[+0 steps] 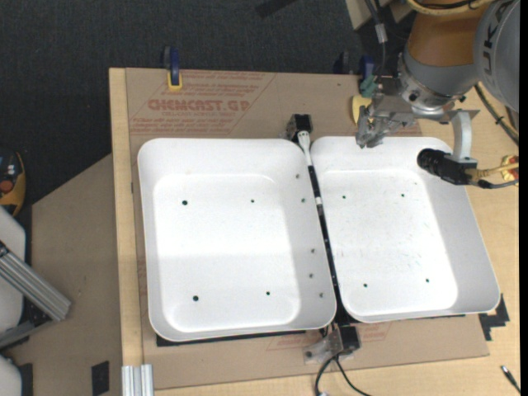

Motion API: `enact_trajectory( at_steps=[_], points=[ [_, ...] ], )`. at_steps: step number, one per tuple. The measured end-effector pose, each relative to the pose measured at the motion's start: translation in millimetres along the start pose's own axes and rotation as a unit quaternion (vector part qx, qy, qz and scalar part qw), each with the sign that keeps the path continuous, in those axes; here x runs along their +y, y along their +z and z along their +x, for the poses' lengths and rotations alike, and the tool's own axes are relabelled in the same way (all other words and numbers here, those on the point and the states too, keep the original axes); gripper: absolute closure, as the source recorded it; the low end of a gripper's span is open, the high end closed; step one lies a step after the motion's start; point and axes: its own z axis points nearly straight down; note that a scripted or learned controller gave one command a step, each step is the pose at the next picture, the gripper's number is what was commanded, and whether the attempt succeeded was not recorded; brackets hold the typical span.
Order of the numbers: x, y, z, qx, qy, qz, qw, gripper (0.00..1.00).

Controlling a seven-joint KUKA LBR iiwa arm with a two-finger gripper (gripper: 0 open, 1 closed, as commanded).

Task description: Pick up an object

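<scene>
The gripper (369,133) is held just above the far rim of the right bin (396,246), close to the corner nearest the black strip (318,205) that divides it from the left bin (223,246). Whether it is open or closed cannot be told from this slant, and nothing is seen gripped in it.

Which object is meant to be picked cannot be told. On the white floors of both bins only small dark dots (344,196) are made out, and these are judged to be marks in the plastic, not loose things.

The main risk is therefore judged to be a grasp made on nothing: if a descent is begun from here, the gripper is likely to be closed on bare floor. A second risk is posed by the position itself. Because the gripper is placed over the rim and not over the floor, the raised edge could be struck or the bin shoved on the cardboard sheet (206,101). A black fitting (441,166) with a cable is seen hanging beside the arm (445,23), over the bin's far right corner; it could be caught on that edge if the arm is swept low.
</scene>
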Motion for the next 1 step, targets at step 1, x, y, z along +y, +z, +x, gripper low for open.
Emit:
enact_trajectory(
  at_steps=[1],
  points=[
    [-15.0, -70.7, 29.2, -0.001, 0.002, -0.008, 1.0000, 1.00]
  ],
)
